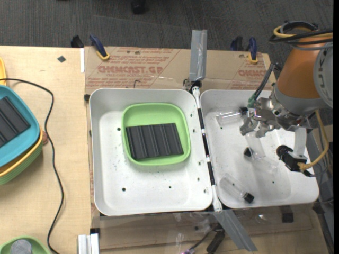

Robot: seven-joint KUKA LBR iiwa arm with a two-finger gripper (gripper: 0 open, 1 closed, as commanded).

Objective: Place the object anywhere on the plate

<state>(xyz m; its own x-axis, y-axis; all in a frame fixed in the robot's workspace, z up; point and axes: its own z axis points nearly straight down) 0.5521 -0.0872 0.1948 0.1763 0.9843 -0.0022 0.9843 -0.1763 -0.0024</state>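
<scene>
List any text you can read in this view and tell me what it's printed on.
"CHEMCAST GP": red print on the brown cardboard sheet behind the left bin, repeated in rows.
The same red print on the cardboard behind the right bin is partly hidden by the arm; unreadable.
The smaller red lines are too blurred to read.

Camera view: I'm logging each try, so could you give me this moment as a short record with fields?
plate: green plate in the left bin, a dark ribbed mat on it
objects: small clear pieces with dark caps in the right bin, one near the front edge
arm: over the right bin, tool low above its floor
grasp: cannot tell
task state: nothing placed on the plate besides the mat
</scene>
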